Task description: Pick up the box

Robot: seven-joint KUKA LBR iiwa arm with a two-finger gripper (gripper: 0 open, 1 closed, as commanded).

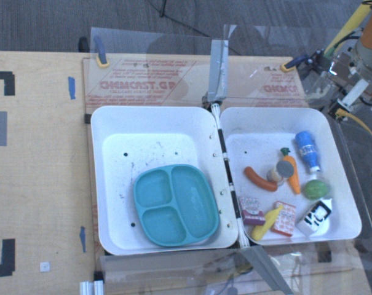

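Observation:
A small red-and-white box (284, 218) lies flat near the front of the right bin (339, 165). It touches a yellow banana (265, 222) on its left. A pink-and-white packet (251, 209) lies by the bin's front left corner, and a black-and-white carton (315, 217) sits at the front right. My gripper (348, 82) hangs at the top right, above and behind the right bin's far corner, well away from the boxes. Cables and arm parts blur its tip.
The right bin also holds a blue bottle (306, 150), a carrot (289, 171), a sausage (260, 178), a grey round piece (280, 172) and a green lime (315, 189). A teal divided plate (174, 204) lies in the left bin (112, 140).

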